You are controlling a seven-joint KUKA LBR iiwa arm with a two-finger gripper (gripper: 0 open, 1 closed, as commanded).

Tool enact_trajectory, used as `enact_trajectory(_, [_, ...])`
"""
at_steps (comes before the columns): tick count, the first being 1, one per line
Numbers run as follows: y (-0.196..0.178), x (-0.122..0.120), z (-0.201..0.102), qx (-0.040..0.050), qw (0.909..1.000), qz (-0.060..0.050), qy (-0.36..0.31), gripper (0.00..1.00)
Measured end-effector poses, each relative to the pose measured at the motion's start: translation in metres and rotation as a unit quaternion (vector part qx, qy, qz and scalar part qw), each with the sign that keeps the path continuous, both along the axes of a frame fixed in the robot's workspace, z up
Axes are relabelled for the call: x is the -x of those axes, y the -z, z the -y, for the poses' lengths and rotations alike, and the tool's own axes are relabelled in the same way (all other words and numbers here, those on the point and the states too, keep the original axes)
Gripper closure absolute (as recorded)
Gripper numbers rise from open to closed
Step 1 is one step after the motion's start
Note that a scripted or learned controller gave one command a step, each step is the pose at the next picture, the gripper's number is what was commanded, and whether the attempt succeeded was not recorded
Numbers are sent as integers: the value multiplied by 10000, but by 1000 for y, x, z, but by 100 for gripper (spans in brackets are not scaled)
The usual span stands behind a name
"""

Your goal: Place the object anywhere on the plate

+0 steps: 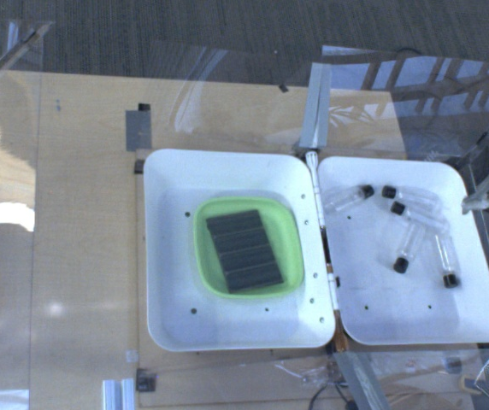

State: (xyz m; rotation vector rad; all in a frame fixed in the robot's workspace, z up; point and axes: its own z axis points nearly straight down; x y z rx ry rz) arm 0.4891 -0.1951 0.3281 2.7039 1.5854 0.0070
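Note:
A lime-green square plate sits in the middle of the left white bin. A dark grey ribbed rectangular block lies flat on the plate, turned slightly from the plate's sides. At the far right edge of the view, just beyond the right bin's rim, a pale grey part of my gripper pokes in. It is far from the plate and the block, and nothing shows in its grasp.
The right white bin holds several clear vials with black caps, such as one at its upper left and one at its right. A grey metal bracket stands behind the bins' seam.

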Motion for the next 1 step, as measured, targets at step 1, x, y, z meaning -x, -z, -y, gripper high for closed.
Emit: enact_trajectory(1, [-12,1,1,-2,9993,-4,378,0])
